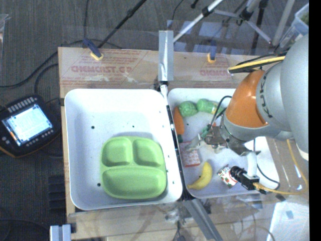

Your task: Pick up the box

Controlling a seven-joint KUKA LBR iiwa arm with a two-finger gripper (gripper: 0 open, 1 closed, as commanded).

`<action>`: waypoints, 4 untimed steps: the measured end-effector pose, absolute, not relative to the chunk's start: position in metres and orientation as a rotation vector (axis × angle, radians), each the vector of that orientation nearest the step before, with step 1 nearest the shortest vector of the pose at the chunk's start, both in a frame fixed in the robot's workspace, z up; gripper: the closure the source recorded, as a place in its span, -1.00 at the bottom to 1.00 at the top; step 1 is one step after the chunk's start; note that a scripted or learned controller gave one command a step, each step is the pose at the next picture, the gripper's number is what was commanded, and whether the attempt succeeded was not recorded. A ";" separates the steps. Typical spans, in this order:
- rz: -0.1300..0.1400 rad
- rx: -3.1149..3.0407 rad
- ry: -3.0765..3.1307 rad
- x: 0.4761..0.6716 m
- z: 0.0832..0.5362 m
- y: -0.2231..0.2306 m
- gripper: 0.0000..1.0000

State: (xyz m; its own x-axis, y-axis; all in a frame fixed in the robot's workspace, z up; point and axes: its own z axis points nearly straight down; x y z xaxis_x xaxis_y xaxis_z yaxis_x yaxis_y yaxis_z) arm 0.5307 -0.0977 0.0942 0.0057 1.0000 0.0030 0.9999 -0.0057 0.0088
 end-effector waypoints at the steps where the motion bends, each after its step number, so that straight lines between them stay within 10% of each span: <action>1: 0.014 2.066 2.350 0.593 0.094 -0.099 -1.00; 2: 0.025 2.226 2.187 0.538 0.095 -0.104 -1.00; 3: 0.005 1.916 2.482 0.640 0.093 -0.125 -1.00; 4: 0.018 2.082 2.323 0.590 0.095 -0.110 -1.00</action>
